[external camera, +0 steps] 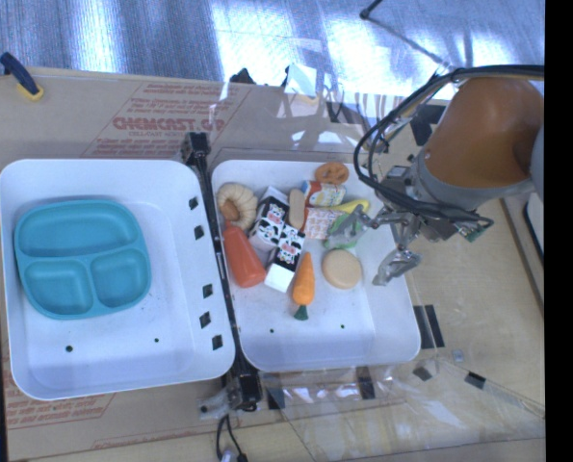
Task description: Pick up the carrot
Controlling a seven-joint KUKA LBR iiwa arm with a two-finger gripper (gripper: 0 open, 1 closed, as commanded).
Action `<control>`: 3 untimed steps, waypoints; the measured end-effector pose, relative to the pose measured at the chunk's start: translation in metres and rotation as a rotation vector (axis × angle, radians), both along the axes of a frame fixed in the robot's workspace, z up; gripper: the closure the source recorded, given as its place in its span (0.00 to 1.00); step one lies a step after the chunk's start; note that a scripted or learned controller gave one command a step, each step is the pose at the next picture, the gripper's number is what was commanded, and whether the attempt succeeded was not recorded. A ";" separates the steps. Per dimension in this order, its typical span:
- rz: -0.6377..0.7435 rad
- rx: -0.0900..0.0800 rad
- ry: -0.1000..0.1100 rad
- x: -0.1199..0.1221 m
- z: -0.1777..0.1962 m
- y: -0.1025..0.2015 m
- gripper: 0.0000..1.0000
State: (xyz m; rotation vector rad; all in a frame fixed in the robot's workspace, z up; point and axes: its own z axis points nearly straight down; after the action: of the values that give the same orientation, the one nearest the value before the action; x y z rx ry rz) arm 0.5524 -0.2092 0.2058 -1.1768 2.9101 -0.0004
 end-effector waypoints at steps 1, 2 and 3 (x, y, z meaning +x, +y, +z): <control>0.057 0.006 0.010 -0.029 -0.075 0.059 0.00; -0.317 0.002 0.008 -0.035 -0.116 0.048 0.00; -0.307 0.003 0.008 -0.033 -0.107 0.050 1.00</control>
State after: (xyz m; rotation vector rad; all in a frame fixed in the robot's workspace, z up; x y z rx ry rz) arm 0.5196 -0.1591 0.0983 -0.7194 3.0617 0.0072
